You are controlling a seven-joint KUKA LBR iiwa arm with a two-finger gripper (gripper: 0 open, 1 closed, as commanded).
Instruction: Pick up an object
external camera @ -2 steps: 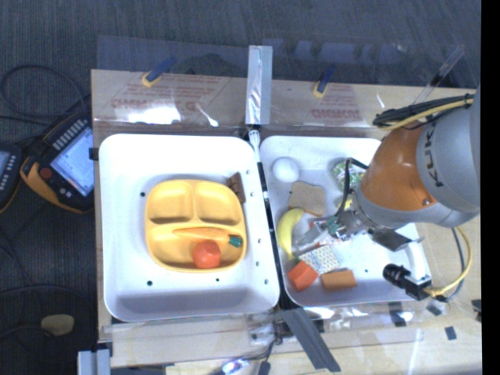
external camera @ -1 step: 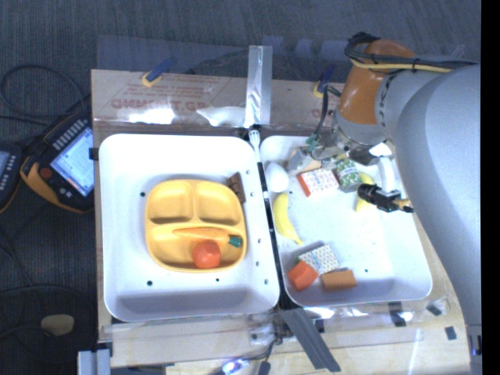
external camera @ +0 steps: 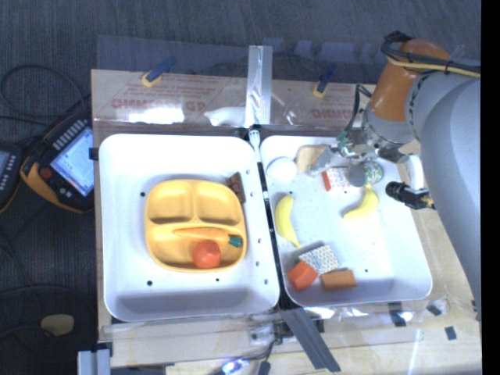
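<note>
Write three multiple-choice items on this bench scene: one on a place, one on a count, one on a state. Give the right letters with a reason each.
1. Where does the yellow tray lie?
A. left bin
B. right bin
C. on the floor

2. How many bananas lie in the right bin?
A. one
B. two
C. four

3. How does the gripper stand to the bins?
A. over the left bin
B. over the right bin's far end
C. away from both bins

Answers:
1 A, the tray rests in the left bin.
2 B, one banana near the divider and another banana near the gripper.
3 B, it hangs above the right bin's far end.
</note>
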